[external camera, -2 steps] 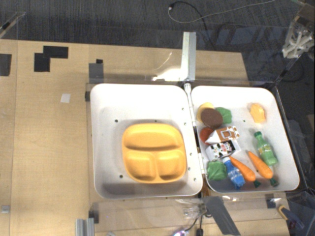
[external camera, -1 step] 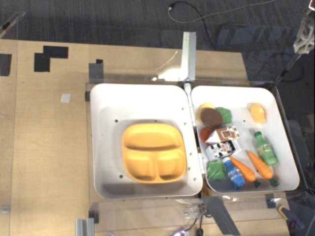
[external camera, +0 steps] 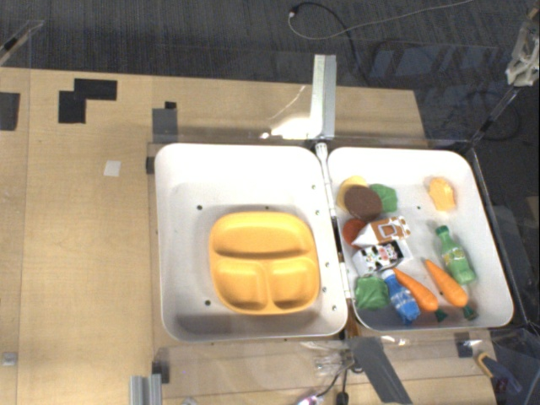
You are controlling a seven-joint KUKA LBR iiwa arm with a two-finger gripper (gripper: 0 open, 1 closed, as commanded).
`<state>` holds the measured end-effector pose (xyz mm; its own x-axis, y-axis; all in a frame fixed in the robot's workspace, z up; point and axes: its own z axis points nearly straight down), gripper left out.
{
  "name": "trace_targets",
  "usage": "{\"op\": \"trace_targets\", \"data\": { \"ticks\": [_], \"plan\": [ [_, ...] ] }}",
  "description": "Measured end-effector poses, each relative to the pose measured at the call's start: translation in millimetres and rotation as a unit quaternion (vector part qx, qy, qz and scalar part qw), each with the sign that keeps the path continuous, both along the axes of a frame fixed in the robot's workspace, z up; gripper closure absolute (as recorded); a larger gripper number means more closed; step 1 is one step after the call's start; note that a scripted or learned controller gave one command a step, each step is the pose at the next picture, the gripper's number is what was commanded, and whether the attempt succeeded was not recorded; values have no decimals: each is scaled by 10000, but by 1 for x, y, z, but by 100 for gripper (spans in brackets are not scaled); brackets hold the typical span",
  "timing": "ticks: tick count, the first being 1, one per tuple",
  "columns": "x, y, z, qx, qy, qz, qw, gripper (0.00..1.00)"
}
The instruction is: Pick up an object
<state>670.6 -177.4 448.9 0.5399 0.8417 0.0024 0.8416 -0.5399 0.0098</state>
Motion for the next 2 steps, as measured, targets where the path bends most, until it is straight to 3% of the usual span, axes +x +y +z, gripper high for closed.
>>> {"op": "trace_targets", "data": {
  "ticks": [1,2],
  "plan": [
    [0,0,0,0,2,2,10000,0],
    [-1,53,-13,10,32,653,9979,0]
  ]
}}
